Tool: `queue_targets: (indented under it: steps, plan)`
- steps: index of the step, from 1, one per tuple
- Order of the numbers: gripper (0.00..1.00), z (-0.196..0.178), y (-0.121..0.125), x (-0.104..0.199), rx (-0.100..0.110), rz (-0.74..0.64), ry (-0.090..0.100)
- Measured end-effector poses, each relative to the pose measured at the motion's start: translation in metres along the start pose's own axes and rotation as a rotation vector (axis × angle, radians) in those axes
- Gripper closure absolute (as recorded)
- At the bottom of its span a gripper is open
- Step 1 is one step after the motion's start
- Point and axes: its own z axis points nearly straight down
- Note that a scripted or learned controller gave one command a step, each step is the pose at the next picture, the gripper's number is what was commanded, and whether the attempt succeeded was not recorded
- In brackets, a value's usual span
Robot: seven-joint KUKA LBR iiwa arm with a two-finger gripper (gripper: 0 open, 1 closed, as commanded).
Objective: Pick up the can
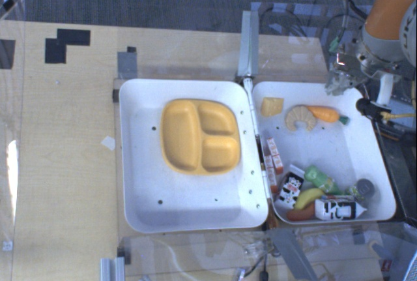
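Pale wood makes up the surface (pixel 65 143), on which two white bins are set side by side, with dark carpet and a loose cable seen beyond its far edge. A yellow tray (pixel 199 136) with three compartments is carried in the left bin (pixel 140 195). The can (pixel 365 189) is lying in the right bin (pixel 365 136), at about five o'clock of that bin, close to its near right corner, just beside a white carton (pixel 339 209) with black markings. A banana (pixel 307 197), a green packet (pixel 319 177), a second black-and-white carton (pixel 292 186) and a small red-and-white box (pixel 274 155) are gathered near it. At twelve o'clock of the bin a cheese wedge (pixel 272 106), a pale slice (pixel 300 118) and a carrot (pixel 324 114) are lined up. The tool (pixel 339 81) is held at about one o'clock of the right bin, over its far rim and well apart from the can; whether it is apart or together cannot be told. Nothing is seen carried in it, so the pick is judged as not yet begun: the reach, the closing and the lift are all left. No writing can be read; the printing on the cartons is too small.
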Motion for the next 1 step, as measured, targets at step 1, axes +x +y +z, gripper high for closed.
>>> queue_targets:
  steps: [1]
  plan:
    - [1.00, -0.1521, -0.0012, 0.0084, -0.007, -0.419, -0.002]
